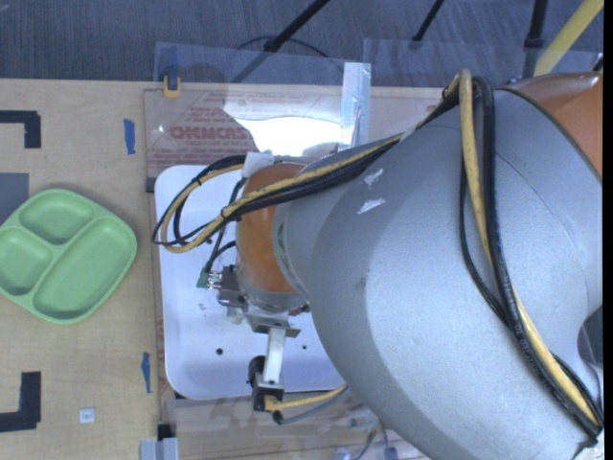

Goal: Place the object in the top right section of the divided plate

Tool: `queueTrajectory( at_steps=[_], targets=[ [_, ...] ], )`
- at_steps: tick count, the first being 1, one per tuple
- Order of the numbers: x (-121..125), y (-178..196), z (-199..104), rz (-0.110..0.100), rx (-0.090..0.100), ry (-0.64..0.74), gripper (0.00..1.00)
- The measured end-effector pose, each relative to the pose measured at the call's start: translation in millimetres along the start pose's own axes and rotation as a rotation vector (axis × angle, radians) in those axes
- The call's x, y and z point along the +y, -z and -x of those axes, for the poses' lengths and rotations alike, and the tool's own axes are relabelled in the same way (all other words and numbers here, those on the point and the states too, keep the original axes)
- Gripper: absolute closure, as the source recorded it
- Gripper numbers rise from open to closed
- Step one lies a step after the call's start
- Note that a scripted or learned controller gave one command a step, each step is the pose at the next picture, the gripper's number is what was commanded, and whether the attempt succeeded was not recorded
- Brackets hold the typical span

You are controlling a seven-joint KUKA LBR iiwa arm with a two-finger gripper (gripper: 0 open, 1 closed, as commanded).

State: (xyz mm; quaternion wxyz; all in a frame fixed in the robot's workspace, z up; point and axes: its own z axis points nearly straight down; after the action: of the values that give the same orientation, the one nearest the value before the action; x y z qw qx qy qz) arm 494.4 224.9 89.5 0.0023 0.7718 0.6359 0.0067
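Cannot tell pincer state, apart, together or clamped; confirm a hold on the object over the white bin before crossing to the divided plate well left of the pincer.

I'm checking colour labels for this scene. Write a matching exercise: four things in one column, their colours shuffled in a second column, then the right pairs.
Things
1. divided plate
2. bin
3. band on the arm
4. tape strip on the bench, up and left of the bin

Colours
A. orange
B. blue
C. green
D. white

Pairs: 1-C, 2-D, 3-A, 4-B
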Motion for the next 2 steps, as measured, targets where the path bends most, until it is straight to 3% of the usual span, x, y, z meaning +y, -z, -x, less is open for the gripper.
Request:
queueTrajectory(
  at_steps=[2],
  targets=[
    [-8.8, 0.6, 2.0, 0.003, 0.0, 0.064, 1.0]
  ],
)
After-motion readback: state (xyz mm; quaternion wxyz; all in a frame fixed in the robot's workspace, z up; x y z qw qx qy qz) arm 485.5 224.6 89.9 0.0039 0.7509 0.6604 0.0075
